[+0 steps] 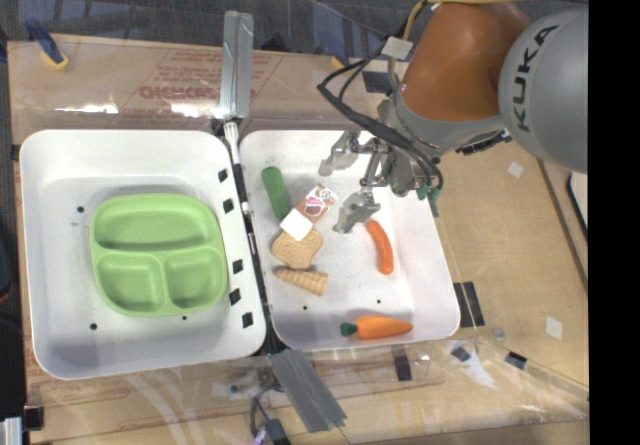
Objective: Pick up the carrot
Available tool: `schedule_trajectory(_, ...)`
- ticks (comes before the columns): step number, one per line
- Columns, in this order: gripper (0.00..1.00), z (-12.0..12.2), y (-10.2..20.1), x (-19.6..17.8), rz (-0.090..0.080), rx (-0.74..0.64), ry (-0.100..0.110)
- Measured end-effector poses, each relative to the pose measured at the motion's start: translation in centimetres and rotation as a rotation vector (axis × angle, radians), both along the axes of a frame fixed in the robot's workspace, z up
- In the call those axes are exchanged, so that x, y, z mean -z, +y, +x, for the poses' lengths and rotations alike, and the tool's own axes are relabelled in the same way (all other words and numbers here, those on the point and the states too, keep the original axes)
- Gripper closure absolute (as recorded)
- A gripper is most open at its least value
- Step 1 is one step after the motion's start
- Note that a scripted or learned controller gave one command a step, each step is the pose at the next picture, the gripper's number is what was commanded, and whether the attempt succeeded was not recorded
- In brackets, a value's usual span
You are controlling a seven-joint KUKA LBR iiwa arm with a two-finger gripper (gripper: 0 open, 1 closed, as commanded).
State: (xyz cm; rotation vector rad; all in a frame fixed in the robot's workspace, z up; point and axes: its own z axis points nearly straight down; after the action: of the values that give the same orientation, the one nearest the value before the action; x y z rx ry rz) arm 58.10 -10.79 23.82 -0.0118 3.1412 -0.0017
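Camera view looks down at a slant on two shallow white bins set side by side on the bench. At left, the left bin [50, 263] holds a green divided plate [157, 253] with three compartments, lying flat near the bin's middle. Beside it, the right bin [440, 283] carries the small items.

Along the near wall of the right bin lies the carrot [380, 328], on its side, orange body pointing right and its green stub pointing left. It touches nothing else and sits well apart from the arm's tool.

Farther up the bin, an orange-red sausage [380, 246] lies nearly upright in the frame, just below and to the right of the gripper [352, 195]. A green cucumber-like piece [274, 190] lies near the bin's left wall. Between it and the gripper sits a small round red-and-white item [316, 203], with a white block [296, 224] touching a tan cracker [298, 249] below it, and a ridged cone-shaped piece [304, 280] just under the cracker.

The grey arm with its orange band [455, 58] reaches in from the right, and the gripper hangs over the upper middle of the right bin. Its metal fingers are a tangle of bright parts against the white floor, so whether they stand apart or together cannot be told; nothing is seen between them.
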Motion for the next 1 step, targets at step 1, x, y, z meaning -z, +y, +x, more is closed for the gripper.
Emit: schedule_trajectory(1,0.0,-2.68,1.39,11.6,0.003,-0.002,0.01)
